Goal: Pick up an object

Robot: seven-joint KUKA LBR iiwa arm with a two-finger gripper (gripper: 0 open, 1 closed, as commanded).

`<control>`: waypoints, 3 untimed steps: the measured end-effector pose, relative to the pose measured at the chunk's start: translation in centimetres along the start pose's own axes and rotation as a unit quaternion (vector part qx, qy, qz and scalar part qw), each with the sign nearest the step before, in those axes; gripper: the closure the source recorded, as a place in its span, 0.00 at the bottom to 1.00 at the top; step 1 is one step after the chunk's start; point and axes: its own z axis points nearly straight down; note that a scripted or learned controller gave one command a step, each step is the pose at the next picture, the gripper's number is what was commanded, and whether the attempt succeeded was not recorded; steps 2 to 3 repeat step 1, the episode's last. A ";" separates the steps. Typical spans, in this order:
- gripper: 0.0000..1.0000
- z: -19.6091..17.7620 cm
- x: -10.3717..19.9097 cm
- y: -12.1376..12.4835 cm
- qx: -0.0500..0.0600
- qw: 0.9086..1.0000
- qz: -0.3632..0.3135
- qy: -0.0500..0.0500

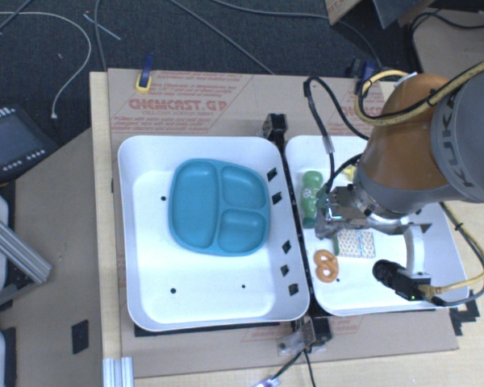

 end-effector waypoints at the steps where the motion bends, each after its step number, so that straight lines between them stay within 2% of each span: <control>1: 1.00 -0.1 6.2 -0.7 0.000 1.000 -0.001 0.000; 3: 1.00 -0.1 6.2 -0.7 0.000 1.000 -0.001 0.000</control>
